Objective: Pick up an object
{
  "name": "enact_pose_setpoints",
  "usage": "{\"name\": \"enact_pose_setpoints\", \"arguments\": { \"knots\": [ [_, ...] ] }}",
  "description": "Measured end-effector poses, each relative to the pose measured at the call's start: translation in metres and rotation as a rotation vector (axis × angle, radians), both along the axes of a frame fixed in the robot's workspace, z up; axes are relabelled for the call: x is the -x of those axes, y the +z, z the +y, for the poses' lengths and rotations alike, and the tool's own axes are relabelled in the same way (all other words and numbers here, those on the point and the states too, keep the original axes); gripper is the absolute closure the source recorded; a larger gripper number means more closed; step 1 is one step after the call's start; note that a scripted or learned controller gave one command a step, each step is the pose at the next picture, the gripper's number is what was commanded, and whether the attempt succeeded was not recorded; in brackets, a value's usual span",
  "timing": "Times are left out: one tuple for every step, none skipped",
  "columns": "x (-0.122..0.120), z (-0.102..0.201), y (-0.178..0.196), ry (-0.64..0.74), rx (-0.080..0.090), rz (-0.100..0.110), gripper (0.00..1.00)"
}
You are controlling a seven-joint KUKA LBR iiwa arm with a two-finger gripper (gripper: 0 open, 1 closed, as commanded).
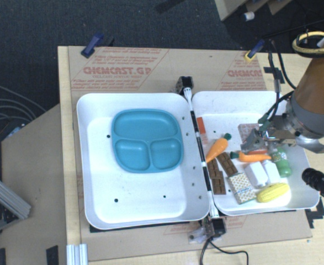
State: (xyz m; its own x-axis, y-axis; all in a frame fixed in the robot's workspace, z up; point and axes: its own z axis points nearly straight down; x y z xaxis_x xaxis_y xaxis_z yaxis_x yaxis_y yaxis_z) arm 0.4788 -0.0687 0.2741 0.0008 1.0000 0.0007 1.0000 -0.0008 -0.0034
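My gripper (pixel 259 141) hangs low over the middle of the right bin (pixel 233 102), reaching in from the right. Just below it lies an orange carrot (pixel 254 157) with a green end, lying sideways; whether the gripper touches it is unclear. A second carrot (pixel 217 148) lies tilted near the bin's left wall. Two brown chocolate bars (pixel 221 171) lie below it. A yellow corn cob (pixel 272 192), a speckled cracker packet (pixel 242 187), two white blocks (pixel 264 173) and a green piece (pixel 283 167) crowd the front right.
The left bin (pixel 95 164) holds a blue divided plate (pixel 147 139). A thin orange stick (pixel 201 127) lies against the right bin's left wall. A black clamp (pixel 184 84) sits between the bins at the back. The arm's orange band (pixel 319 87) looms at right.
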Motion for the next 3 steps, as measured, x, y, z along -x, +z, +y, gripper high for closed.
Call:
{"name": "enact_pose_setpoints", "arguments": {
  "knots": [
    [0.0,0.062,-0.027,0.001,-0.001,0.0,1.0],
    [-0.03,0.003,0.001,0.0,0.001,-0.004,1.0],
    [0.0,0.044,0.001,0.001,-0.001,0.0,1.0]
  ]
}}
